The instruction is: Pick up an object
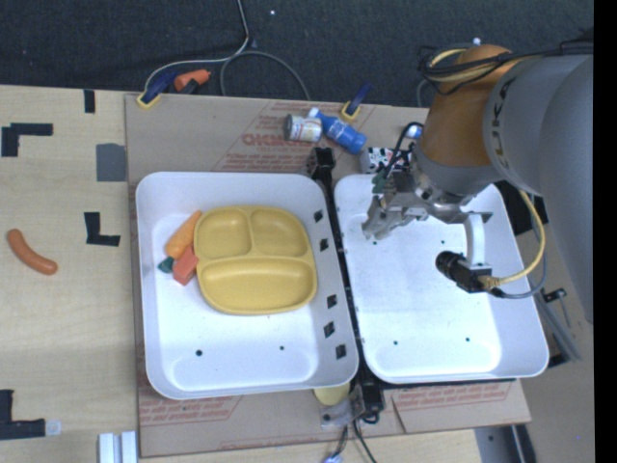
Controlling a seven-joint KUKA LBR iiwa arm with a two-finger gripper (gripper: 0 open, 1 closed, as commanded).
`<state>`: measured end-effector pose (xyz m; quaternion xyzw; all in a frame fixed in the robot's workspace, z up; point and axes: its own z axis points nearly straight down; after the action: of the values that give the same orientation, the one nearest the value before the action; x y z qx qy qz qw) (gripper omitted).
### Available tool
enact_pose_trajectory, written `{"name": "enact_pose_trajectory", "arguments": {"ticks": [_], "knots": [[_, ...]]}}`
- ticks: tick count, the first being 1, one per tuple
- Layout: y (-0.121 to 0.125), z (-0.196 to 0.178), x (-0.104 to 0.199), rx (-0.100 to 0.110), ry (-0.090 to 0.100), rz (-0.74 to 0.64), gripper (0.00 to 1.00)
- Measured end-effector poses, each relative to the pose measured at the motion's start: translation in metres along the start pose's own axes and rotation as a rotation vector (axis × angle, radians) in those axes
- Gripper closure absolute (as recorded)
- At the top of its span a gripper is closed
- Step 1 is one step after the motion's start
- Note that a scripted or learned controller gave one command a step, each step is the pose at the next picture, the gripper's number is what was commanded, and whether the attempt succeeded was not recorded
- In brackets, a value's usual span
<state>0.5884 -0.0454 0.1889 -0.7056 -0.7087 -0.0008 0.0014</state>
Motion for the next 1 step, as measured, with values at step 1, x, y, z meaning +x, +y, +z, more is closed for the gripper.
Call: {"name": "enact_pose_trajectory", "arguments": {"ticks": [1], "knots": [[-0.0007,0.0053,0.0701,0.001,-0.002,-0.002,1.0]]}}
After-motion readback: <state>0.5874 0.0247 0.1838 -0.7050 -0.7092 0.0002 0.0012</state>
